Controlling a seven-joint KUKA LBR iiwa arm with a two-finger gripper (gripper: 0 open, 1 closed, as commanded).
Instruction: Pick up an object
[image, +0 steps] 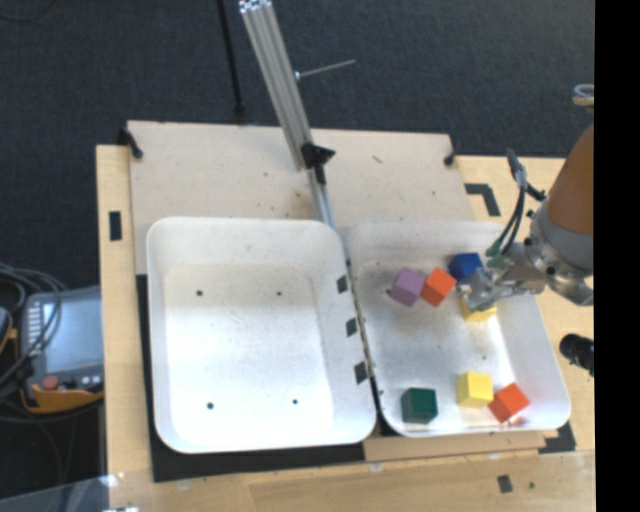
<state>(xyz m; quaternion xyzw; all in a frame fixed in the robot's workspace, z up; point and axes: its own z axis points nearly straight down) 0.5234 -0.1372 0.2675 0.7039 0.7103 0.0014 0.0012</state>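
Observation:
The right bin holds several small blocks. A purple block and an orange block lie side by side near its back, with a blue block just behind them. My gripper hangs low over a yellow block, which peeks out beneath it; the fingers' state is hidden by the wrist. Near the front lie a green block, another yellow block and an orange-red block.
The left bin sits beside the right one, sharing a middle rim. A slanted aluminium pole rises from the board behind the bins. A grey device with cables sits at the far left.

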